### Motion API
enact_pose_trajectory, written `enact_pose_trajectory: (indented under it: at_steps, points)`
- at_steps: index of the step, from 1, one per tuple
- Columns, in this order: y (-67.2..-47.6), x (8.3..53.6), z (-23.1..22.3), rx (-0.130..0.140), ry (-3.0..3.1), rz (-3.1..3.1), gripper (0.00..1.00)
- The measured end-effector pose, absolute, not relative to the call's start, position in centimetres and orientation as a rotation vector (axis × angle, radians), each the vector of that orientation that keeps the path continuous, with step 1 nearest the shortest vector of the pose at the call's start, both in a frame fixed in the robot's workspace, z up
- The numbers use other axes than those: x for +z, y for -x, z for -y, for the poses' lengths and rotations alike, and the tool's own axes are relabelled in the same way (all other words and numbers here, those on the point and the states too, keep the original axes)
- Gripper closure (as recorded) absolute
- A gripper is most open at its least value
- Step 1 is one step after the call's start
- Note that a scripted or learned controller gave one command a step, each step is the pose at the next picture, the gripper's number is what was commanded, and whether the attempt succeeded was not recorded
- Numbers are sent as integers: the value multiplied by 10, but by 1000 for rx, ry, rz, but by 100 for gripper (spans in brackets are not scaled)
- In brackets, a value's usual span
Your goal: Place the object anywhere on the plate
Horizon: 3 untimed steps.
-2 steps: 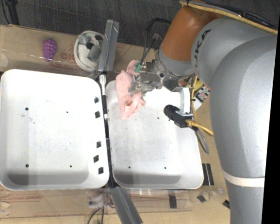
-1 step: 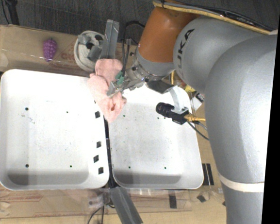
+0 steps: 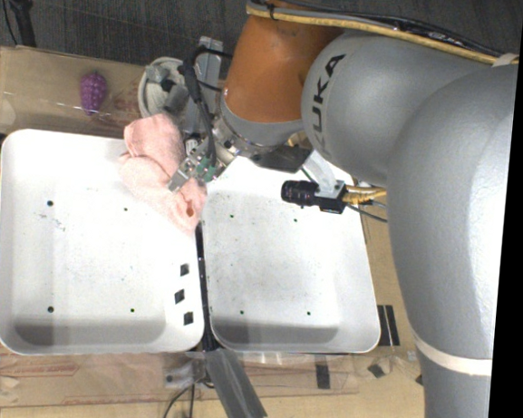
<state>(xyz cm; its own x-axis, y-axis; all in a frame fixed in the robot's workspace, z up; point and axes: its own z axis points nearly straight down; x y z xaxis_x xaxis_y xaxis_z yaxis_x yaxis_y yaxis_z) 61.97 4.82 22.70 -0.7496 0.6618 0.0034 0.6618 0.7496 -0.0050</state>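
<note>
Where bins meet, gripper [image 3: 190, 168] over pink object [image 3: 160, 172].

Brown bench [image 3: 46, 75], two white bins [image 3: 94, 253] set side by side, purple object [image 3: 93, 90] laid at far left corner.

A soft pink object [image 3: 160, 169] lies crumpled at the left bin's [image 3: 23, 228] far-right corner.

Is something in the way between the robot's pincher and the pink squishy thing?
Nothing visible is. The gripper is right against the soft, lumpy pink object, which lies in the far right corner of the left white bin.
</note>
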Motion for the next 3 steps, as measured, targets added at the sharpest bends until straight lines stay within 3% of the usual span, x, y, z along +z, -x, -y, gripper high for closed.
enact_pose_trajectory:
  at_steps: [2, 3]
  points:
    - [-624, 231, -114, 1, -13, 3142, 100]
    - [-624, 231, -114, 1, -12, 3142, 0]
